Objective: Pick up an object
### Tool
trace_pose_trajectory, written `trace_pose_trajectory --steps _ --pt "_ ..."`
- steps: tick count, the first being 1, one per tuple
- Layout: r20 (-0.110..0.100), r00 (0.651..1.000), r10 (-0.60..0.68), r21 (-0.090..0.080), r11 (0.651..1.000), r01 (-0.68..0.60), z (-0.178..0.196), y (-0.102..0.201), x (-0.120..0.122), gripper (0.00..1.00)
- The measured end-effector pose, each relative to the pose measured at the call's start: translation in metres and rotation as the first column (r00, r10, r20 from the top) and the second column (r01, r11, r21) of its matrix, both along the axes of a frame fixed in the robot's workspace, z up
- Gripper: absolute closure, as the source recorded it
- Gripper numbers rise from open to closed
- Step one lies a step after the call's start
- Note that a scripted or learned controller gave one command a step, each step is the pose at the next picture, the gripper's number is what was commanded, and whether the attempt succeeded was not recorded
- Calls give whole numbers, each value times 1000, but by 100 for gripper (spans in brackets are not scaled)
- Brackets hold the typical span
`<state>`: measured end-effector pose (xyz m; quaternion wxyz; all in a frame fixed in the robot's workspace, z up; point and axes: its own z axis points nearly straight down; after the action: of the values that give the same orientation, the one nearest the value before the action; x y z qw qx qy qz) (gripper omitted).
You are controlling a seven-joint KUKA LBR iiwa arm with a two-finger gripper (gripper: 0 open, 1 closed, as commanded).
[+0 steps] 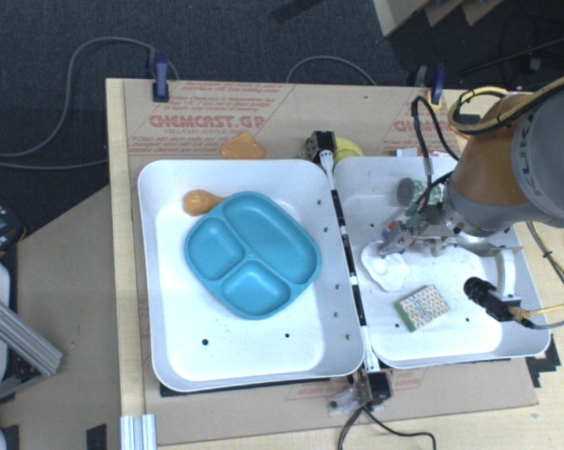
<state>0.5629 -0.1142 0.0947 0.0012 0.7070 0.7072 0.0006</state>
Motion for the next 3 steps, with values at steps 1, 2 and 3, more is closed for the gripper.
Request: trace_pose_trajectory --steps 1,2,3 --pt "-4 1000 1 0 1000 -1 -10 -28 75 0" --pt "-17 1000 0 3 1000 0 -1 -27 71 100" --pt "9 1000 8 3 1000 -8 128 51 41 100"
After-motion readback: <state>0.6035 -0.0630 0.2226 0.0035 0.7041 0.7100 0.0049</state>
